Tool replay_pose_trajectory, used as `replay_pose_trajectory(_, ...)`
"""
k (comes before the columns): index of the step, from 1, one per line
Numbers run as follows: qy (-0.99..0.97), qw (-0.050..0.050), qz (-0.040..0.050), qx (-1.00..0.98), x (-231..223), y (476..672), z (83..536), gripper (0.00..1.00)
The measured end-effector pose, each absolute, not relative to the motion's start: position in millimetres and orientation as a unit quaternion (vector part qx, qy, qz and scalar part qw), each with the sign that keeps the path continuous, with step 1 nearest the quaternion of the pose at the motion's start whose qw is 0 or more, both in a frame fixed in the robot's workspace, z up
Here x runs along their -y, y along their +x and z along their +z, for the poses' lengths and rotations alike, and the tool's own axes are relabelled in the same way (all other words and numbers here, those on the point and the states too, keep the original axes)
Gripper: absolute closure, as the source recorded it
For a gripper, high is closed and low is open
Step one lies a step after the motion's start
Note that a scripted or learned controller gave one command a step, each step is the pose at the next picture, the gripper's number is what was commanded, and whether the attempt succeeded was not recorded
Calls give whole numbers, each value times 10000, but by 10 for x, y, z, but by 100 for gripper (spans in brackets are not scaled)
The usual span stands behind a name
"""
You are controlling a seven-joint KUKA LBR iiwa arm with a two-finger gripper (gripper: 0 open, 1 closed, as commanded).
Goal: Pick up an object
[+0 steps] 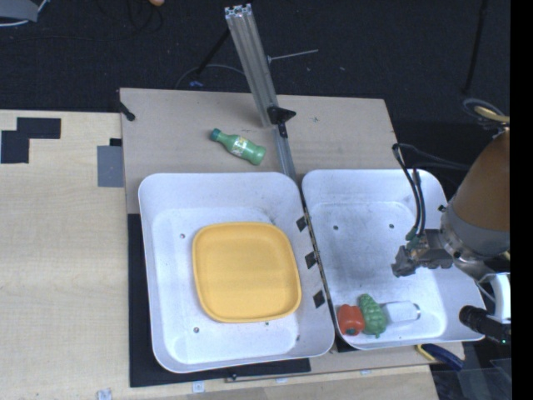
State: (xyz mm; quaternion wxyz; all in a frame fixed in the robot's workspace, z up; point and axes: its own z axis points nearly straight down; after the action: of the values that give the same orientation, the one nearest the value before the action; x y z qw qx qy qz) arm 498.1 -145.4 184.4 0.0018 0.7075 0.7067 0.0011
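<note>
My claw (408, 262) hovers over the right bin (366, 215); its finger state I cannot tell. A red and green toy vegetable (363, 317) lies near the bin's front edge.

A: Where is the right bin (366, 215) open?
B: Across its upper and middle floor; a red and green toy (363, 317) and a clear item (402, 312) crowd the near wall.
A: And the left bin (166, 215)?
B: A yellow plate (246, 271) covers its centre, leaving bare margins.
</note>
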Motion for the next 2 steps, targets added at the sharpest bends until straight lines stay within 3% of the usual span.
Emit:
replay_pose_trajectory(1,7074,4,2,-7068,1460,4983,2015,100)
replay_pose_trajectory(2,7059,0,3,-7083,959,5039,2103,100)
